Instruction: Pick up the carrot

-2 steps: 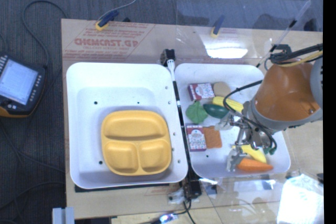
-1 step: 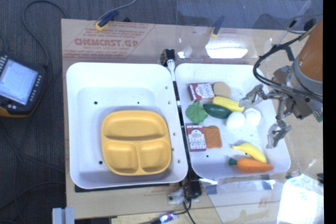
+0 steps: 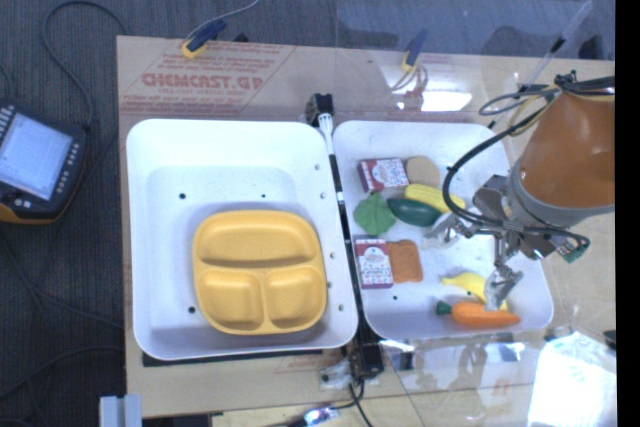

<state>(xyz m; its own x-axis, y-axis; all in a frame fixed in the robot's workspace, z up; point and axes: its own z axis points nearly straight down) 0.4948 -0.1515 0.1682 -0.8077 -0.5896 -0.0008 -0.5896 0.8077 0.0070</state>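
The carrot (image 3: 484, 317) is orange with a small green top. It lies flat in the front right corner of the right bin (image 3: 400, 315), with its green end pointing left. My gripper (image 3: 501, 283) hangs just above the carrot's middle, below the arm's orange band. It stands close beside a small yellow banana (image 3: 464, 285). I see nothing held in it.
The right bin also holds two red boxes (image 3: 383, 174) (image 3: 372, 264), a green leaf (image 3: 373, 213), a dark green vegetable (image 3: 412, 211), a yellow piece (image 3: 425, 196) and a brown toast slice (image 3: 405, 260). A yellow divided tray (image 3: 260, 268) sits in the left bin (image 3: 170, 185).
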